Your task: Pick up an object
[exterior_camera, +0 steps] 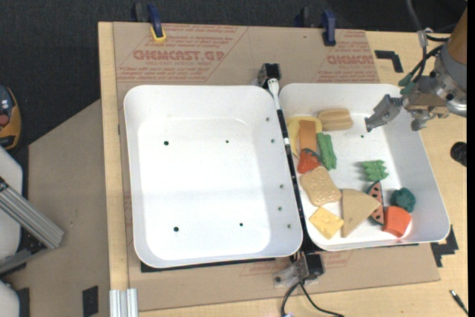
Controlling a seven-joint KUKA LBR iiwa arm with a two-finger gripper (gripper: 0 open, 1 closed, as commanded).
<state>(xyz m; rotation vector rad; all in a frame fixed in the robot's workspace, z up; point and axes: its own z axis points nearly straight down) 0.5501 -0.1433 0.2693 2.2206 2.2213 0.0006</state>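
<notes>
Two white bins sit side by side; using the right bin (430,182) as landmark, a bread roll (335,119) lies near its far edge, long axis crosswise, just left of the gripper (382,115). Gripper's opening: cannot tell.

The gripper (380,115) is hanging over the right bin (427,159), near its far right corner, above bare white floor. Toy food is lying packed along that bin's left and near sides: a bread roll (335,119), a green pod (326,151), a cracker (321,187), a cheese cube (325,222), an orange block (397,220). The left bin (200,174) is sitting just beside it, rims touching.
</notes>
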